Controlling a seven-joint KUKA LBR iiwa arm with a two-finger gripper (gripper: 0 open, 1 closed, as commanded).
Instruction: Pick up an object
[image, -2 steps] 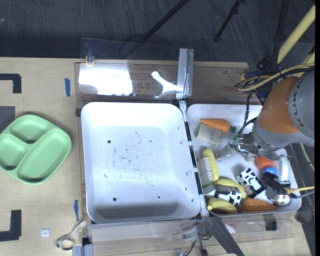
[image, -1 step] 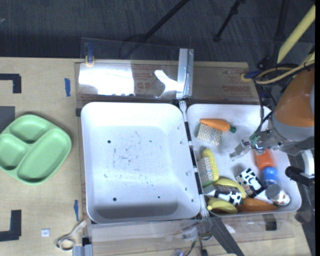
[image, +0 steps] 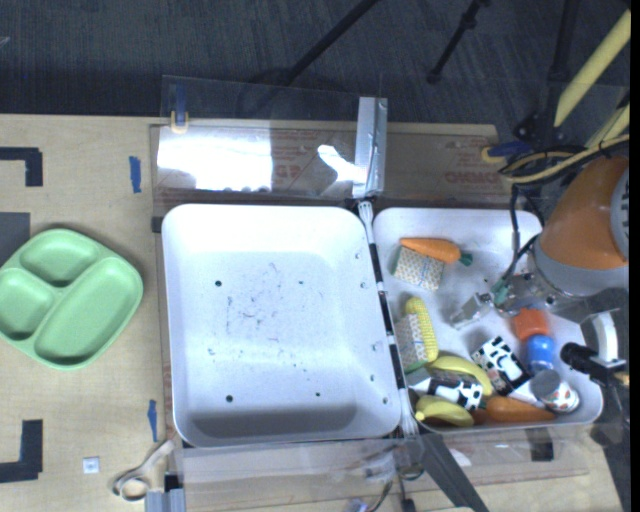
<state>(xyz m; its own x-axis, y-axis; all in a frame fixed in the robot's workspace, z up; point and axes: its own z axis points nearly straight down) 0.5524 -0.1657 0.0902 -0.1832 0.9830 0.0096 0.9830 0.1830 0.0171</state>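
The pale wooden worktop (image: 90, 160) carries two shallow white plastic bins below dark carpet. The left bin (image: 268, 320) sits beside the right bin (image: 455, 225), which holds toy food: a yellow corn cob (image: 421, 331), an orange carrot (image: 430, 248), a banana (image: 452, 410). A green divided plate (image: 68, 296) lies far left. The grey arm's gripper (image: 500, 295) hovers above the right bin; whether it is open I cannot tell.
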